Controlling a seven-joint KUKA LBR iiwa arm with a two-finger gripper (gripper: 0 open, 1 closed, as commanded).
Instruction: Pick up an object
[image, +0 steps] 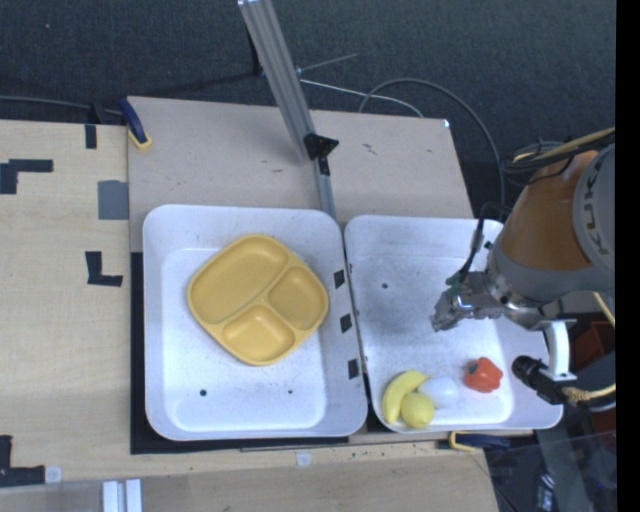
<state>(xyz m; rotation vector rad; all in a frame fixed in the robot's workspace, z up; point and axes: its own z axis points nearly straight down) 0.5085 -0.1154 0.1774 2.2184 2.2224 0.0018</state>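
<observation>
Camera view: gripper (445, 312), grip state unreadable, hangs over the right bin (400, 250). Below it: one banana (398, 391), one lemon (418, 409), one white egg-like object (441, 390), one red pepper (483, 375). Far left, one yellow tray (257, 298).

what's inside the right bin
In the right bin a banana, a yellow fruit, a white object and a red object lie near its front edge. The gripper hangs above, and the arm covers the bin's right side.

Arm in from right, wrist angled down-left, pincer (447, 312) low.
</observation>
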